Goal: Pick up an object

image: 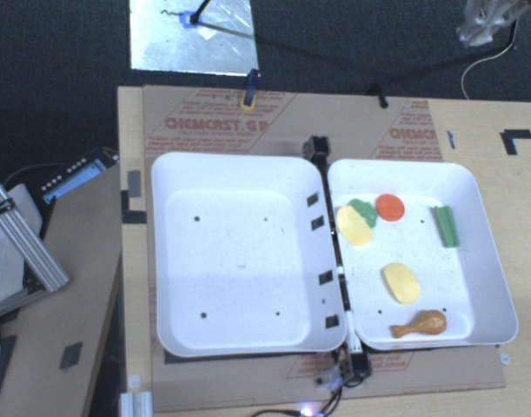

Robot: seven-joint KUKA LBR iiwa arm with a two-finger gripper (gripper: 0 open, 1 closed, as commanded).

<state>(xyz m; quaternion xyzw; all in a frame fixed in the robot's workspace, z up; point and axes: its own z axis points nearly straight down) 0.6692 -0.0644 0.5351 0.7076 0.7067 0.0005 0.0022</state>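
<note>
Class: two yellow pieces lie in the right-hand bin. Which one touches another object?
The upper yellow piece, near the bin's left wall: it touches the dark green piece. The lower yellow piece lies alone, just above the brown drumstick.

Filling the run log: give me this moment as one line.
gripper: top right, off the bins | right bin: six toy foods, including drumstick, red disc | held: nothing seen

The end effector [494, 9] appeared at the top right corner as a pale, blurred form, cut off by the frame's upper edge; the state of its fingers could not be determined. A small green piece [364, 210] lay partly hidden beneath the yellow object [354, 226] in the right bin [487, 233]. The metal frame [22, 246] at left was cut by the frame's edge.
</note>
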